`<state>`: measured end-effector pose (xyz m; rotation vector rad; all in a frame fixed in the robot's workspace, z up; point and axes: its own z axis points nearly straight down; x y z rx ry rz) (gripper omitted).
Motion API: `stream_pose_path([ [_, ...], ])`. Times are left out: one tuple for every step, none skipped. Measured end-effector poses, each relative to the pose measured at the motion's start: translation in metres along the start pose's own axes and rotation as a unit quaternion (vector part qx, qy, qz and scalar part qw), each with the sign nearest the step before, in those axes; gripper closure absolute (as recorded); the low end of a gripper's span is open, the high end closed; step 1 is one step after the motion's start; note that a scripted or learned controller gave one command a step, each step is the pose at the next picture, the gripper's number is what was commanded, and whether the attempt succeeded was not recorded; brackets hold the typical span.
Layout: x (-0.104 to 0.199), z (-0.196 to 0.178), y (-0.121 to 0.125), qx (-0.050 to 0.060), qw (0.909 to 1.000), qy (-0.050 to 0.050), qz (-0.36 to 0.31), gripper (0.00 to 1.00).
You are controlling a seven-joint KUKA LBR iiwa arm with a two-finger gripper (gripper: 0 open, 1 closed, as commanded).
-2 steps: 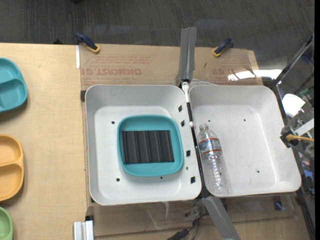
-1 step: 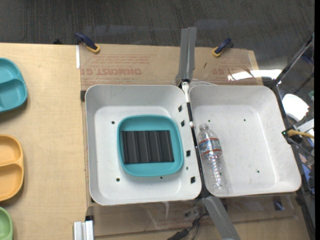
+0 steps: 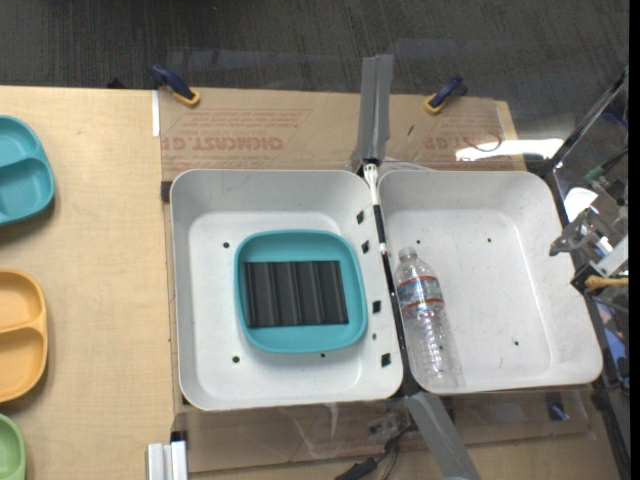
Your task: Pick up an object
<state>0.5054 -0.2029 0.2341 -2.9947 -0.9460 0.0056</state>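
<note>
Two shallow white bins sit side by side on the tabletop [image 3: 90, 168], over a sheet of brown cardboard [image 3: 260, 133] held by two clamps along its far edge. The left bin [image 3: 200, 268] holds a teal tray [image 3: 297, 293] with a dark ribbed insert, lying flat near the middle of the bin floor. The right bin [image 3: 500, 268] holds a clear plastic water bottle [image 3: 424, 313] with a white cap and a red-and-white label; it lies on its side close to the bin's left wall, cap pointing toward the far edge and base toward the near corner. At the right edge of the view, just beyond the right bin's outer rim, is what appears to be the tool [image 3: 598, 240], a cluster of grey metal parts only partly in frame; it is well apart from the bottle, and whether it is wide or narrow cannot be told from this angle. On the left of the tabletop, well away from the bins, lie a teal divided plate [image 3: 22, 173], an orange divided plate [image 3: 18, 333] and the edge of a green plate [image 3: 8, 450].
</note>
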Motion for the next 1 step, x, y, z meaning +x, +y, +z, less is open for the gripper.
stream_pose_path([
  [-0.0004, -0.0080, 0.0006, 0.001, 1.0000, -0.001, 0.000, 1.00],
])
